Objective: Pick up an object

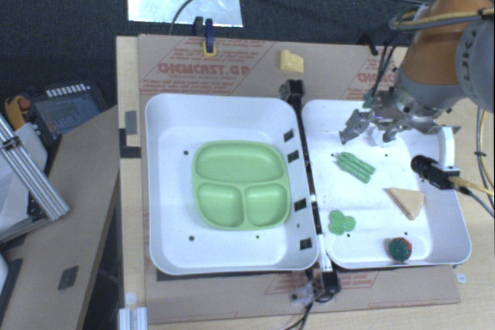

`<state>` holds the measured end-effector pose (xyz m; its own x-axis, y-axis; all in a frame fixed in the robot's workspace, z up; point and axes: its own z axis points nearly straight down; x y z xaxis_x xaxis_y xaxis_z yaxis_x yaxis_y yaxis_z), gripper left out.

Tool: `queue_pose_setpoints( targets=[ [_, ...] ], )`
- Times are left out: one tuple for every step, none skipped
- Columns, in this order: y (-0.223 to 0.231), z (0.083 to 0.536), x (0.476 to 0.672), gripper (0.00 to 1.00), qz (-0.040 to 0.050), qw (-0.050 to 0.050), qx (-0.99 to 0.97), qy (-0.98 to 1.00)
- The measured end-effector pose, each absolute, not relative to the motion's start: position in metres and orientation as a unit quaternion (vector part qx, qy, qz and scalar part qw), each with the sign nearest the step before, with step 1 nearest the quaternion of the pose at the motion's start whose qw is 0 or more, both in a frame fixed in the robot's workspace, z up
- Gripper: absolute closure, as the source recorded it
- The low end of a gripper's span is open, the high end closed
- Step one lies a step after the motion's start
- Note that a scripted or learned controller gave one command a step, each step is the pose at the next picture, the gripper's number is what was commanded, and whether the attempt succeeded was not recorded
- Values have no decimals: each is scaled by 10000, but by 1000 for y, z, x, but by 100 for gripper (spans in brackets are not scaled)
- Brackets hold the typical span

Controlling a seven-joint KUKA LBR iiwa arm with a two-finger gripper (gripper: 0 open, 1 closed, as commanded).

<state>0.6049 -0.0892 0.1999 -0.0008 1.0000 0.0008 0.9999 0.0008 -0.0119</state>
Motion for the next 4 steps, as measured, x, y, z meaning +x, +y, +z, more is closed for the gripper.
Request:
queue_pose_setpoints(
  targets=[
    [-89,207,608,0,-3,-4,-7061,-7081],
    [-93,164,603,0,7,6,-7067,-7075],
    [-91,101,602,0,11,17,-7066,-7076],
    [-90,84,602,0,2,2,-7067,-7075]
  ],
)
